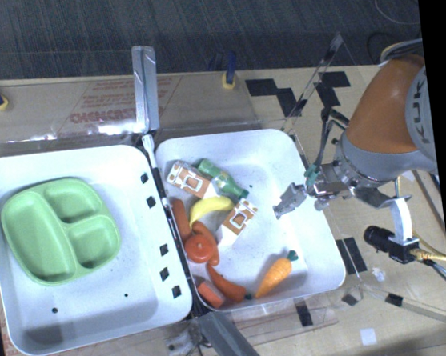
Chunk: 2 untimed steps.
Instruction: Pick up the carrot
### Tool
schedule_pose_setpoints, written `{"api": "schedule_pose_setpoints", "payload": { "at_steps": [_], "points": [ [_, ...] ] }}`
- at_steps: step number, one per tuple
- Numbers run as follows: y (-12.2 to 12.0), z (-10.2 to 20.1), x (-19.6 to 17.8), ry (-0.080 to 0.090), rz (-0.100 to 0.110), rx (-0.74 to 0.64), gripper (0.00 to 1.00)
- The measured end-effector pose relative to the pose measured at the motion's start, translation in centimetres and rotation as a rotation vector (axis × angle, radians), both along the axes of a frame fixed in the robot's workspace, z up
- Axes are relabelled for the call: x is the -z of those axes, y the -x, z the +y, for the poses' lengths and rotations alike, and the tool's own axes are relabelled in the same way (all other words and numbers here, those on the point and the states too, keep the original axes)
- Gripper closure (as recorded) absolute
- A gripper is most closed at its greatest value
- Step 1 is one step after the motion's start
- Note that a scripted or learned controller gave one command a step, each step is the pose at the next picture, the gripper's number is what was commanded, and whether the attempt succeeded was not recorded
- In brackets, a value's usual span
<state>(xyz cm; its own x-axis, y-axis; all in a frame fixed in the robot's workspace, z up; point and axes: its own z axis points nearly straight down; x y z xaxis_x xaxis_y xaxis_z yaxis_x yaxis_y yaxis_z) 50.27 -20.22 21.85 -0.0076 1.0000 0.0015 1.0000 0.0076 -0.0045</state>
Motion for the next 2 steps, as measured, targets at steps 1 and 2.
{"api": "schedule_pose_setpoints", "payload": {
  "at_steps": [1,2],
  "points": [
    [2.6,-0.8,12.7,0.000,-0.001,0.183,0.00],
    [-3.4,1.7,12.7,0.001,-0.001,0.227,0.00]
  ]
}}
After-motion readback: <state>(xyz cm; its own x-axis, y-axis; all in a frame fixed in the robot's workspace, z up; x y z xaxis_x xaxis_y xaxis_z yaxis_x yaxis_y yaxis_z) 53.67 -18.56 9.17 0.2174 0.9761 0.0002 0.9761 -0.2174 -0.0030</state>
